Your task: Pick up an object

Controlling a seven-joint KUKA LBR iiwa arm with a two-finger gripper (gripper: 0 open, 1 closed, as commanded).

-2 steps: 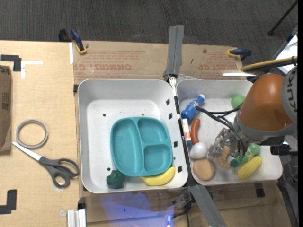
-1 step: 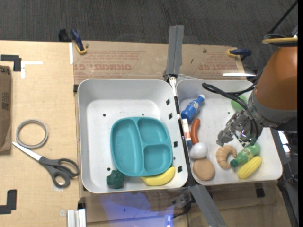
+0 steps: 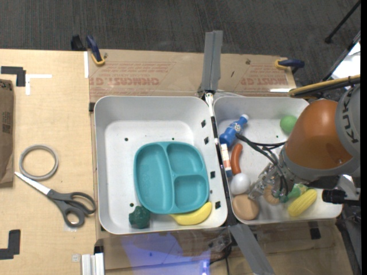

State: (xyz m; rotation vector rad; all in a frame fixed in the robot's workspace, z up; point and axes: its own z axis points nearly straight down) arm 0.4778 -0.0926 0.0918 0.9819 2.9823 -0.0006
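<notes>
Your gripper (image 3: pixel 274 187) is down in the right bin (image 3: pixel 261 109) among an egg (image 3: pixel 239 183), a corn cob (image 3: pixel 302 202) and a brown potato (image 3: pixel 246 207). You'll see the wooden bench (image 3: pixel 49 125) bearing scissors (image 3: pixel 60 197) and a tape roll (image 3: pixel 38 161), with dark carpet (image 3: pixel 172 10) beyond.
</notes>
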